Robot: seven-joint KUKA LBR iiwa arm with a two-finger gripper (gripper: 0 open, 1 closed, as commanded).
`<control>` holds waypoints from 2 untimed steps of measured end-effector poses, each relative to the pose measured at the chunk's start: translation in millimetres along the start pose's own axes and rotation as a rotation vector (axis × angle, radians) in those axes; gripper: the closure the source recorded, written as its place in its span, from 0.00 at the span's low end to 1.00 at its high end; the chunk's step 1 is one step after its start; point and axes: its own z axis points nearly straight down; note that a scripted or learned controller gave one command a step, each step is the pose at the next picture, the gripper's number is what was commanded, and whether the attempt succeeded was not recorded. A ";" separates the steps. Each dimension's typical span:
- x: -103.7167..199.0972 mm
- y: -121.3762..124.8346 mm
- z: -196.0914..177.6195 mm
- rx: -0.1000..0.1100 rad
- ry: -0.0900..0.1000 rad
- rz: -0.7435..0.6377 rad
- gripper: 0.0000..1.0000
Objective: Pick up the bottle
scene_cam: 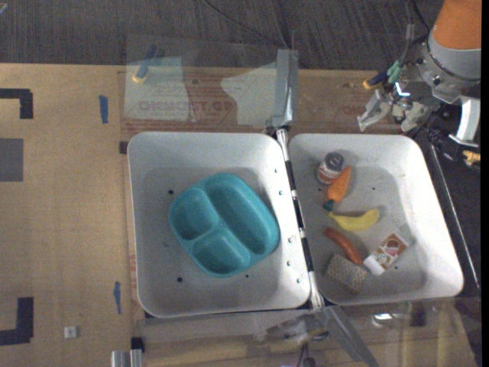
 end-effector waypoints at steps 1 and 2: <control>0.1 1.0 -11.4 -0.005 -0.002 -0.001 1.00; -44.3 13.8 -49.1 -0.002 -0.001 0.506 1.00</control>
